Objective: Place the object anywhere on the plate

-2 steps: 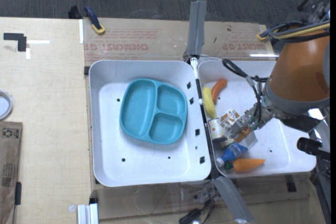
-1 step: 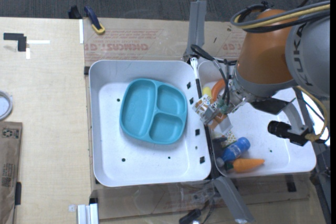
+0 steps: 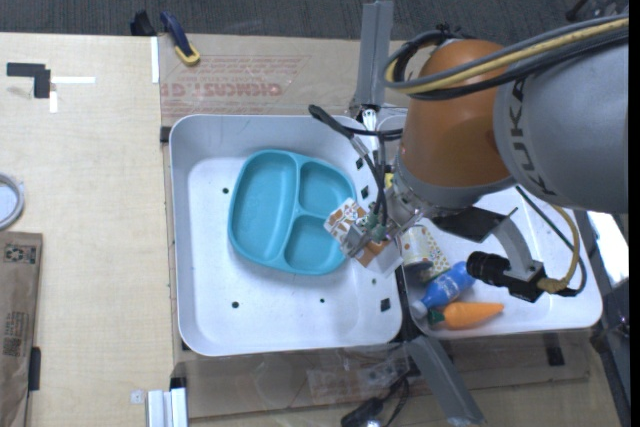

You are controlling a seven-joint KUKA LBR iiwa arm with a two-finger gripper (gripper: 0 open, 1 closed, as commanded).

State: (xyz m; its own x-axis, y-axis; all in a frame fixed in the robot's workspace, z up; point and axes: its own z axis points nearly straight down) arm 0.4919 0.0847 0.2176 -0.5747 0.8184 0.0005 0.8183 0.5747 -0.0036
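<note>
A: Where is the turquoise plastic plate with three compartments (image 3: 275, 212)?

B: It lies flat in the left white shallow bin (image 3: 205, 315), a little left of the frame's centre, with its two smaller compartments toward the right.

A: And the object?

B: A small printed cardboard packet, white and brown (image 3: 352, 227), sits at the plate's right rim, just right of the centre of the frame. It overlaps the rim, tilted, and I cannot tell whether it rests on the plate or is lifted off it.

A: Do the jaws (image 3: 378, 227) have hold of it?

B: The grey arm with the orange band (image 3: 455, 130) comes in from the right and ends right over the packet. The jaws touch or nearly touch it, but the wrist and cables hide them, so I cannot tell how far open they are or whether the packet is between them.

A: What else is there?

B: In the right white bin (image 3: 560, 310), at lower right, a blue plastic bottle (image 3: 447, 284) lies just above an orange carrot-shaped toy (image 3: 472, 314). The light wooden worktop (image 3: 80, 175) spreads to the left.
</note>
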